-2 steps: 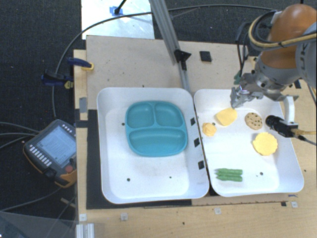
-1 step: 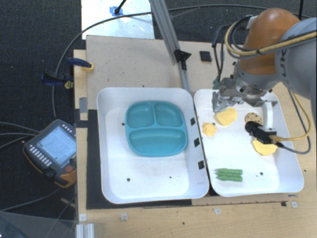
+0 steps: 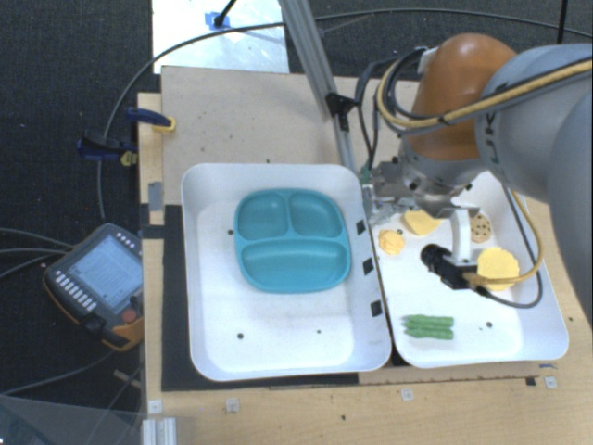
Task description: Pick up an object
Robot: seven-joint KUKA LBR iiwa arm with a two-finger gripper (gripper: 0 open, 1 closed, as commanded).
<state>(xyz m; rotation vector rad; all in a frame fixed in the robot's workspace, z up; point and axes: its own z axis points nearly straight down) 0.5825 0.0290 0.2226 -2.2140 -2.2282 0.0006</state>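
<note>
The scene is viewed from a single fixed camera set above the bench (image 3: pixel 241 109), angled downward at a slant. Both white bins are taken in together, the left bin (image 3: pixel 213 332) near the middle of the frame and the right bin (image 3: pixel 519 341) toward the right side. The arm (image 3: pixel 537 100) is seen entering from the right. Dark floor is included around the bench's left and top.
</note>
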